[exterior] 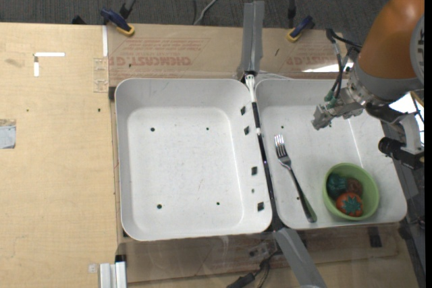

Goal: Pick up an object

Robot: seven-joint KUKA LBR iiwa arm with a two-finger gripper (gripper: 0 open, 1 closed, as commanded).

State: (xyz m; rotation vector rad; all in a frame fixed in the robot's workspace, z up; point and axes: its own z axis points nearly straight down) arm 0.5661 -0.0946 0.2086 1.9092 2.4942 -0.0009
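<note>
And there was the gripper [322, 119], poised over the upper part of the right bin [297, 94], hanging off the grey arm [391, 37] with its big orange band as it reached in from the right side. Whether that gripper was open or closed could not be told from this slanted overhead angle, and nothing could be seen between its tips. Below it, on the white floor of the same bin, lay a fork [293, 175], tines pointing toward the far side, handle running down and to the right toward the near rim. Just beside the fork's handle, in the near right corner of the bin, sat a small green bowl [351, 192], upright, and inside it rested a red-and-orange item and something dark teal, too small to name with any certainty. The gripper was well apart from the bowl and apart from the fork too, touching neither. Over on the left, the left bin [121, 165] sat edge to edge with its neighbour, with a dark divider strip between them. Both bins rested on the pale wooden desk [54, 165], with two blue-and-yellow clamps [118, 22] at its far edge.
</note>
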